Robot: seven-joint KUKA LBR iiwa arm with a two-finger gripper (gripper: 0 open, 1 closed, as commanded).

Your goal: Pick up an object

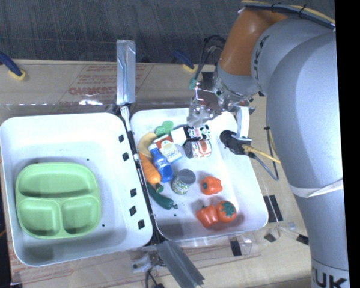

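Two white bins, the left bin bearing a pale green sectioned tray; in the right bin, a yellow banana, orange carrot, blue bottle with white label, dark green cucumber, orange pepper, red tomato topped green, red-and-white can

even, bright overhead light; glare whitens the left bin rim toward ten o'clock. soft shadows pool under the green tray. whole view slightly soft, with small details grainy.
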